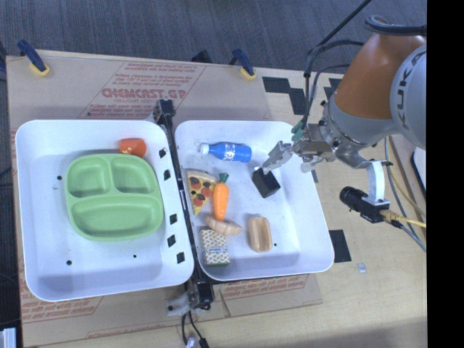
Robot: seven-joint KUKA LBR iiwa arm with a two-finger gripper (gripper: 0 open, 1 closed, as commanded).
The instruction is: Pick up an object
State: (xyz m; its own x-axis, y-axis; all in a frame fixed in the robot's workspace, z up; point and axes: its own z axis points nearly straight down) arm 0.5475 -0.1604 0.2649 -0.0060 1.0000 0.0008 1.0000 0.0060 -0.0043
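My gripper [291, 161] hovers over the upper right part of the right bin [308, 216], open with nothing between its fingers. A small black block [266, 182] lies on the bin floor just below the left finger [276, 154]. A blue bottle [226, 151] lies to the gripper's left. Further down are a pizza slice [199, 187], an orange carrot [220, 199], a tan bread roll [223, 228], a hot dog bun [259, 233] and a patterned packet [214, 249].
The left bin [32, 216] holds a green divided plate [114, 194] with a red tomato [132, 147] at its upper edge. A black clamp strip [174, 187] joins the two bins. Cardboard [145, 85] lies under both.
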